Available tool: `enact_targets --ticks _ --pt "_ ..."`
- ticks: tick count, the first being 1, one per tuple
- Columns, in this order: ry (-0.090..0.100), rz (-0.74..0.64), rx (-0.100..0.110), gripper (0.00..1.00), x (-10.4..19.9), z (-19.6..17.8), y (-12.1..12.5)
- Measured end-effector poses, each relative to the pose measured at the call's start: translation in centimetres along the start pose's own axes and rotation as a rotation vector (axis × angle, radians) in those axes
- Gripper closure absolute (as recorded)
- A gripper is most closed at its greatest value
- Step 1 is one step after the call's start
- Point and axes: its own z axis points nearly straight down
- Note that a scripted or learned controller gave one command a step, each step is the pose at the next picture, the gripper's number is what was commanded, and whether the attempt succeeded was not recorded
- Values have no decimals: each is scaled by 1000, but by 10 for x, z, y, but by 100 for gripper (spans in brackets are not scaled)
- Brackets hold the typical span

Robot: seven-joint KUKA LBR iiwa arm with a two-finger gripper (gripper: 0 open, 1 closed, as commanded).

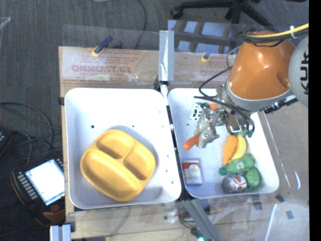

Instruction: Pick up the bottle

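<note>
The bottle (237, 165) is green and lies on its side in the right bin (271, 152), near the front right corner, with its cap pointing left. My gripper (207, 133) hangs over the middle of that bin, up and to the left of the bottle and apart from it. It sits just above a small orange carrot piece (190, 144). The orange band of the arm (261, 69) covers the bin's back right part.
Beside the bottle are a carrot (229, 148), a banana (241, 147), a can (234, 184) and a green item (254, 177). A red box (192, 172) lies front left and a black-and-white item (196, 113) at the back. A yellow divided plate (118, 163) sits in the left bin (85, 104).
</note>
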Motion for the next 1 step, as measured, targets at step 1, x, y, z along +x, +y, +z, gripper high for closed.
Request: enact_targets --ticks 1 --pt "-1 -97 0 100 -66 -17 -7"
